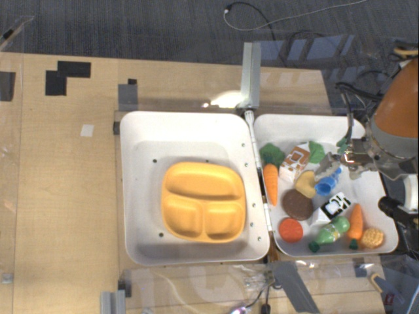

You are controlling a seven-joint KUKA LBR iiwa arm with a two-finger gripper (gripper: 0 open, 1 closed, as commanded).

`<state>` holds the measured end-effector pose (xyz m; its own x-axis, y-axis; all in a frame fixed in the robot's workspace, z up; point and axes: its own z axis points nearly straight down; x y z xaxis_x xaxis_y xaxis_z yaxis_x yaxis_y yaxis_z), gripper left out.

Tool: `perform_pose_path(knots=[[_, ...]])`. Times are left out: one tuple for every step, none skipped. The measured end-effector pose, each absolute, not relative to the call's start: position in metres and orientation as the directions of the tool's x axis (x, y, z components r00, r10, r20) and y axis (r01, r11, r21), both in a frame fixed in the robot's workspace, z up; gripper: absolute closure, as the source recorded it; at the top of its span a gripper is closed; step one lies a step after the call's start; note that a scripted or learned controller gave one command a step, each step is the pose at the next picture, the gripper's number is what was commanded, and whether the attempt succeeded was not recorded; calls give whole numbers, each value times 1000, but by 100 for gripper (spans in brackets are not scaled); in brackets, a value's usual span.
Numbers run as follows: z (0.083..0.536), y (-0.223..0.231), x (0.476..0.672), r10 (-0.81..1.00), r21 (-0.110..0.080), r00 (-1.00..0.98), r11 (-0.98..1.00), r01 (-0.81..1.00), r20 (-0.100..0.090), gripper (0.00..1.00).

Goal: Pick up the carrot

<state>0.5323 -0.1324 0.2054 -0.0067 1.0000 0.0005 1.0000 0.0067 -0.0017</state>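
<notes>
Along the right bin's [393,175] left wall, at about nine o'clock from that bin's centre, we see a carrot [270,183] lying lengthwise, green top toward twelve, orange tip toward six. It lies just beside the divider between the two bins, with a green vegetable [272,154] near its top and a brown disc [298,205] at its four o'clock. A second carrot [355,222] sits at the bin's five o'clock corner, propped between a green bottle [332,233] and a waffle [372,238].

Our arm [399,116] reaches in from three o'clock. Its tool [340,157] hangs over the cluttered middle of the bin, above a blue piece [327,184] and a tan piece [306,184]; we cannot tell how wide it is parted, and we see nothing held in it. We judge the pick as not yet begun.

Several things could go wrong from here. With two carrots in the bin, a descent aimed between them would land on clutter instead. The left carrot lies so close to the wall that one side of the tool could strike the rim or divider and stop short. The right carrot is wedged among neighbours, so a close there may catch the bottle or waffle with it, or push the carrot down. Coming straight down from the present spot would likely take the blue piece instead.

The left bin [131,175] holds a yellow tray [203,201].
</notes>
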Motion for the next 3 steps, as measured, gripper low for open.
perform_pose_path(knots=[[238, -156, 555, 995, 0, -105, 105, 995, 1, 0], [89, -180, 538, 967, 12, -257, 257, 966, -7, 0], [97, -178, 541, 966, 13, -258, 258, 966, -5, 100]])
